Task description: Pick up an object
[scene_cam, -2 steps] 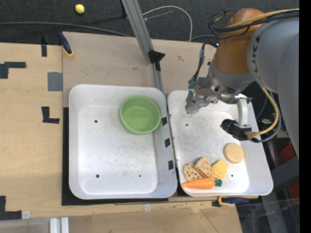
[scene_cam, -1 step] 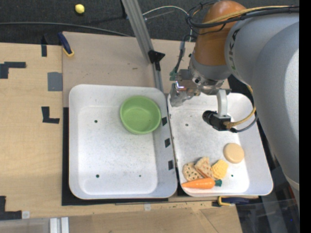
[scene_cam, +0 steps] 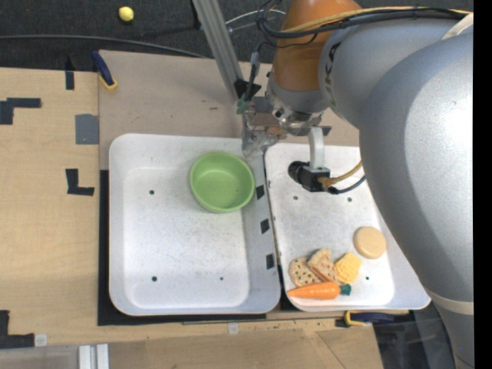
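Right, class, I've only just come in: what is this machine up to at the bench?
A grey robot arm reaches in from the right over two white bins, trying to pick something up. Its tool hangs at the far end of the ridge between them, just beyond a green bowl in the left bin. Nothing shows in its grip. The right bin holds toy foods in its near corner: a carrot, crackers, corn and a round biscuit.

Small yellow ball (scene_cam: 125,13) on dark floor beyond the bench, blue-and-yellow clamp (scene_cam: 104,71) at its edge
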`<state>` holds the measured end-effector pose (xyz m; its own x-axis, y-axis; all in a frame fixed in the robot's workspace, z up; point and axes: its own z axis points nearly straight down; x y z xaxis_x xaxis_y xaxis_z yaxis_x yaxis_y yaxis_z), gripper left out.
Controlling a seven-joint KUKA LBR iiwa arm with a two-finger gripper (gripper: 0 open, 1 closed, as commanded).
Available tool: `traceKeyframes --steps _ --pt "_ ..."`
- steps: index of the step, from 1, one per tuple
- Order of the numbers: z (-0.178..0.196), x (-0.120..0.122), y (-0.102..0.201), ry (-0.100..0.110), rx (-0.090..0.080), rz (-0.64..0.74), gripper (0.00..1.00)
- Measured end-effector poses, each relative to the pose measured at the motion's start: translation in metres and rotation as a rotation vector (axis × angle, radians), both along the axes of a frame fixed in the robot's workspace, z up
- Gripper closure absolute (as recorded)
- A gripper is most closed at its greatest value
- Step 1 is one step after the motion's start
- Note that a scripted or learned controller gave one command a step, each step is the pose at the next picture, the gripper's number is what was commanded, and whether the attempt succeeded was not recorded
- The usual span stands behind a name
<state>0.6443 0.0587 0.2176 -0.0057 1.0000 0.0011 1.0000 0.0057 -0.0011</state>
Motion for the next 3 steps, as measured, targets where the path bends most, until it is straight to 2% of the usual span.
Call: traceKeyframes --steps 1,2,3 --pt "0.021 0.019 0.042 -0.002 0.001 0.0 1.0" --pt "-0.001 0.017 0.042 0.002 -0.003 -0.003 1.0" --pt "0.001 0.017 0.042 0.001 -0.003 -0.003 0.0"
